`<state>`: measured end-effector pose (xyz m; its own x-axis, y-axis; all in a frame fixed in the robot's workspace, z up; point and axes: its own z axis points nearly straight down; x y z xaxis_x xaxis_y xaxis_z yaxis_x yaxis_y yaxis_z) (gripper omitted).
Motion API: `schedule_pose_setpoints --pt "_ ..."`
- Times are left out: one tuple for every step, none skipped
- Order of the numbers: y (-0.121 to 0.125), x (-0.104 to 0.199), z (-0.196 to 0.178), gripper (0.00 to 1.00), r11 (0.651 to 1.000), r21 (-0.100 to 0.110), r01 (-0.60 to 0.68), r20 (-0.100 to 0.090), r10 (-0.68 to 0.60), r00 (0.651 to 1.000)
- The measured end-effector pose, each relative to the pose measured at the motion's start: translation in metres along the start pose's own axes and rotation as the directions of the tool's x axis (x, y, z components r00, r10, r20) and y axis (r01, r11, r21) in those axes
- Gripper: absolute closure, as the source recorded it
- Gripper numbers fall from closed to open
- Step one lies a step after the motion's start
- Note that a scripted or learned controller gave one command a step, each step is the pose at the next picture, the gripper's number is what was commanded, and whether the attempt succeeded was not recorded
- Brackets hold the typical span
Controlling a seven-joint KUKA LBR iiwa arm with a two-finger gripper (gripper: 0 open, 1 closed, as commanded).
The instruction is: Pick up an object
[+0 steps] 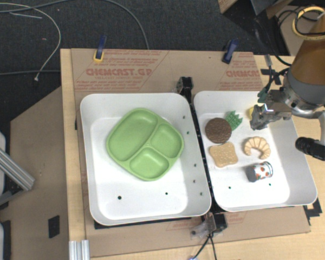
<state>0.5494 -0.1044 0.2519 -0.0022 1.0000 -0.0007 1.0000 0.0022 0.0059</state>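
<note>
The arm leans in from the right, its gripper (258, 119) low over the right bin (292, 194), near the upper edge. Whether it is open or closed I can't tell from here, and nothing visibly sits in it. All the pieces lie in that bin: brown cookie (218, 130), green sprig (234, 119), croissant (257, 145), toast (223, 155), small can (259, 171). Left bin (97, 199) holds a green divided plate (145, 143). By my reckoning, the pick isn't made yet.

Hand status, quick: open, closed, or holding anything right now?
Hand: cannot be told. It hangs over the right bin, at its far edge, beside the green toy; nothing is seen in its grip.
</note>
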Motion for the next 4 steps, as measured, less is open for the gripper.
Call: schedule_pose_setpoints --pt "0.001 0.000 -0.024 1.00 1.000 0.002 -0.001 0.000 0.001 1.000" --pt "-0.001 0.045 -0.010 1.00 1.000 0.008 0.001 -0.002 -0.001 1.000" --pt "-0.005 0.097 -0.008 1.00 1.000 0.008 0.003 -0.003 -0.003 1.000" --pt "-0.007 0.144 0.005 1.00 1.000 0.010 0.003 -0.003 -0.003 1.000"
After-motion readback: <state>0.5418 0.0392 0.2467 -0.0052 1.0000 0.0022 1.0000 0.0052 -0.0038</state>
